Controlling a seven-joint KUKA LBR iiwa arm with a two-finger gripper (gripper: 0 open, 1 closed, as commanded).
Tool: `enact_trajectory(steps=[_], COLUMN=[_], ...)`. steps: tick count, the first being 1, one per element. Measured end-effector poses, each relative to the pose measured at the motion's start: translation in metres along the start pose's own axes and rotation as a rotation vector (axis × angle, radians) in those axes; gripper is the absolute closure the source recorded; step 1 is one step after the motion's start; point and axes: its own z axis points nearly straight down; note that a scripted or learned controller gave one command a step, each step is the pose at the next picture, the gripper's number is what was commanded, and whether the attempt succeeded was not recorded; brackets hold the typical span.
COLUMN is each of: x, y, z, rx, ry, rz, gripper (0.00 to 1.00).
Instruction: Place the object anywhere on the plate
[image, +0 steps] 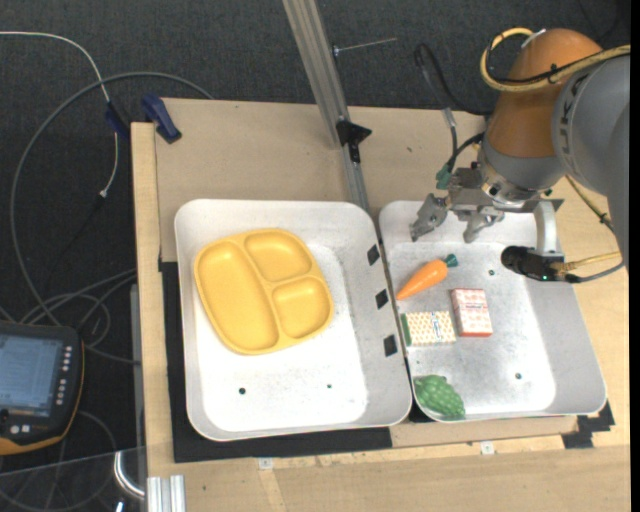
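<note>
Tool (455, 222) is hovering with fingers spread wide, holding nothing. Toy carrot (424, 278) is lying just at its 7 o'clock, long axis running 2-to-8; yellow plate (262, 290) sits well off at 9.

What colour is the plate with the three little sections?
Yellow. The plate shows best in the camera view, sitting in the left bin.
</note>
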Motion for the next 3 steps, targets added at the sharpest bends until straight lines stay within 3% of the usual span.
enact_trajectory(steps=[1,2,3], x=[-0.001,0.0,0.001], y=[0.007,0.006,0.008], z=[0.06,0.09,0.076], rx=[0.001,-0.001,-0.007], ry=[0.0,0.0,0.001], rz=[0.0,0.0,0.001], gripper=[0.0,0.0,1.0])
